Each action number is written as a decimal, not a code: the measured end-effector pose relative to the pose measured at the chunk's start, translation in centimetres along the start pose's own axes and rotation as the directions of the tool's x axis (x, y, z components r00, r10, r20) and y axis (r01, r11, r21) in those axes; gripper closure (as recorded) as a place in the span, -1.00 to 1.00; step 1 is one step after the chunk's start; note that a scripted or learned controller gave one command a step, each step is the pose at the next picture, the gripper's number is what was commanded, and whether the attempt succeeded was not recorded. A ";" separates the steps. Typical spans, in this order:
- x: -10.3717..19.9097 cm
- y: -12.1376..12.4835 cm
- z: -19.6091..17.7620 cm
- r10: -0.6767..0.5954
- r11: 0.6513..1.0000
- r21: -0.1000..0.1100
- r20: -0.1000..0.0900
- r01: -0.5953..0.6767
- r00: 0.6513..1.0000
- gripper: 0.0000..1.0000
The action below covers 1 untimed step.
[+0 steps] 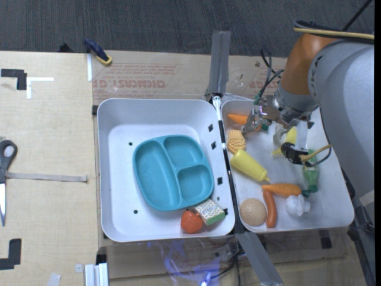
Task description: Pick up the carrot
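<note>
My gripper (257,123) hangs low at the far end of the right white plastic bin (333,219). Open or closed: cannot tell, too small and cluttered there.

The orange tapered carrot with a green tip (283,189) lies flat on the bin floor, well apart from my gripper, toward the near rim and slightly right. Nothing of mine touches it.

Just left of my gripper: a short orange piece (237,118), kind unclear. Nearer than that and left: a ribbed yellow corn chunk (236,140), then a yellow bottle-shaped plastic toy (250,165) lying at a slant. Right of my gripper: a small yellow lump (290,137), partly hidden. Beyond the carrot from me: a beige round ball (253,211), a red-orange sausage shape (271,210) touching it, and a white crumpled lump (296,204). A green plastic piece (311,176) sits just beside the carrot's tip.

Far to my left, the left white bin (110,159) holds a blue three-compartment plate (174,171), a red tomato toy (191,221) and a beige-and-green block (209,211).

Surface: pale wooden bench (44,219), a brown cardboard sheet with red print (149,76) under the bins' far side, grey-handled scissors (5,159) at the left edge, a blue-and-yellow clamp (98,51). Dark grey carpet (149,11) beyond the bench.
</note>
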State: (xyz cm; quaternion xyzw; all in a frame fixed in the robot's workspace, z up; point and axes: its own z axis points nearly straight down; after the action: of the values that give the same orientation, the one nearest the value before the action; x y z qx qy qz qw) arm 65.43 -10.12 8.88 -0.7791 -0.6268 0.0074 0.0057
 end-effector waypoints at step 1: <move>0.3 -0.4 0.3 0.222 0.975 0.015 0.000 -0.222 0.975 -1.00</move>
State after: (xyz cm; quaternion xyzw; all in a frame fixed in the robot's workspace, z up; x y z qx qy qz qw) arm 65.14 -9.74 8.54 -0.8442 -0.5358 0.0123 0.0112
